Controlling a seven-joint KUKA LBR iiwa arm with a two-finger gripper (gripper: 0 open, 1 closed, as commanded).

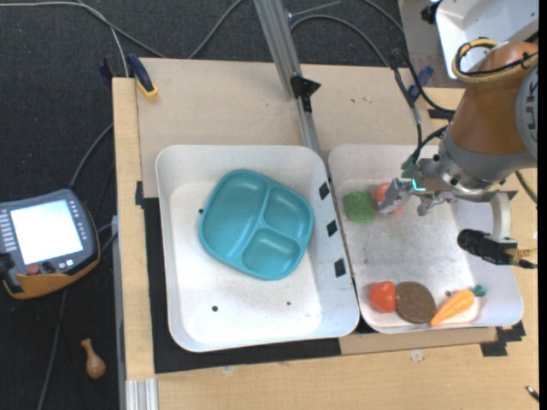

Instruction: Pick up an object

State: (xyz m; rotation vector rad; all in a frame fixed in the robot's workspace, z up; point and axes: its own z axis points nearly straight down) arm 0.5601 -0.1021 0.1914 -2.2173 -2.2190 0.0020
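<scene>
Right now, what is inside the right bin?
The right bin holds a green item beside the end effector, plus a red tomato, brown disc and carrot along its near edge. The arm covers its far right part.

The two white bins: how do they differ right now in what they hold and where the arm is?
The left bin holds one teal divided plate; the right bin holds several small items: a green piece, a red tomato, a brown disc and a carrot. The gripper works over the right bin, beside the green piece; the left bin has no arm over it. Both are shallow and white.
</scene>
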